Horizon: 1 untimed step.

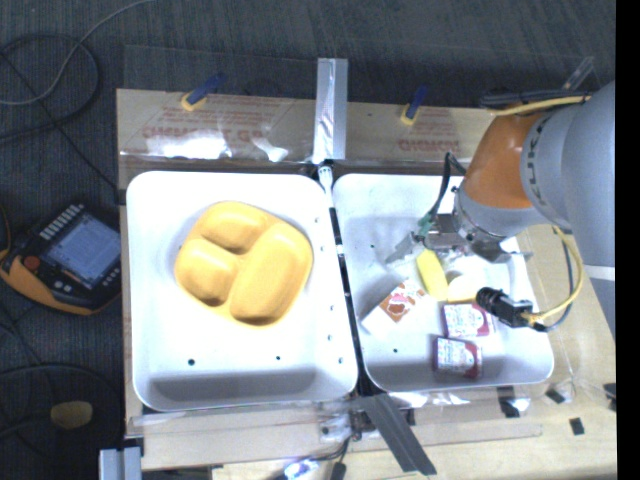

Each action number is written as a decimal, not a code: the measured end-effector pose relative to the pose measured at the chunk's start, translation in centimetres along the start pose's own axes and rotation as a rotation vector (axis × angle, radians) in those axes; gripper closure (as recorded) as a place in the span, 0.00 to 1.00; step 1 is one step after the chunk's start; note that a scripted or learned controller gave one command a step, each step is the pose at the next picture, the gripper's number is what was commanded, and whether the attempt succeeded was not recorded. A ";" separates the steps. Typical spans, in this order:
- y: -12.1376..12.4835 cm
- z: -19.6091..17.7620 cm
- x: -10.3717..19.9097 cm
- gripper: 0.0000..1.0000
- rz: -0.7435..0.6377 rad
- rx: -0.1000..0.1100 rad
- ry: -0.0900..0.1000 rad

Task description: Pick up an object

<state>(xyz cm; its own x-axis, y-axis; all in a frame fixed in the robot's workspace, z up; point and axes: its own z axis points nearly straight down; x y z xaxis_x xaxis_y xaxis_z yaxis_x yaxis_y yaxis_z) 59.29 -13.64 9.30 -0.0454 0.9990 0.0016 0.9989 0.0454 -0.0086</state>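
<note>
Counting one yellow cushion (pixel 243 261), three small packets (pixel 464 320)

Dark carpet (pixel 60 388) around a pale wooden counter (pixel 150 118).
A thin cable (pixel 130 8) snakes over the carpet at top left; an orange-edged pendant (pixel 65 258) with a lit screen lies left of the counter. Blue (pixel 203 91) and yellow (pixel 412 108) clamps pin clear sheeting (pixel 210 128) along the far edge.
</note>
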 end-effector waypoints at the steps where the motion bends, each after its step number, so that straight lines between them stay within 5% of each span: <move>1: 3.0 0.4 -1.4 0.00 0.098 -0.013 0.001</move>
<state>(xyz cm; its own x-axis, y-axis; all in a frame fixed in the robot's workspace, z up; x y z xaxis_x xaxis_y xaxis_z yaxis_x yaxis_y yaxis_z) 62.38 -14.91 8.90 0.0526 0.9986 0.0021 0.9986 -0.0526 0.0042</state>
